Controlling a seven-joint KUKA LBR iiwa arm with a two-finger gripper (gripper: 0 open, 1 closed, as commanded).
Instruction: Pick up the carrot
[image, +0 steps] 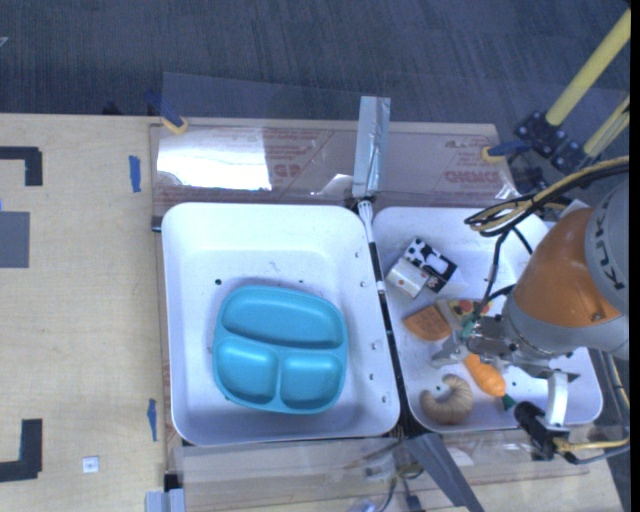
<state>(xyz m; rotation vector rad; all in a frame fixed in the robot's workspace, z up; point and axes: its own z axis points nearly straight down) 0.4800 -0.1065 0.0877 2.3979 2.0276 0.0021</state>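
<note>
Orange carrot (486, 378) lies partly hidden under the gripper (474, 345).

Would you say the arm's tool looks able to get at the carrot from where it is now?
Probably yes. The tool sits right over the carrot in the right bin; the croissant and cracker lie close but apart, so nothing blocks it.

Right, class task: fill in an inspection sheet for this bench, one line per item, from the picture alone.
Surface: two white bins side by side, left bin, right bin.
Job's things: orange carrot in the right bin, beside the end effector.
Clutter: blue divided tray; croissant; black-and-white block; brown cracker.
Grippers: end effector low over the right bin, above the carrot.
Cables: black and yellow cables along the arm.
Surroundings: wooden bench.
</note>
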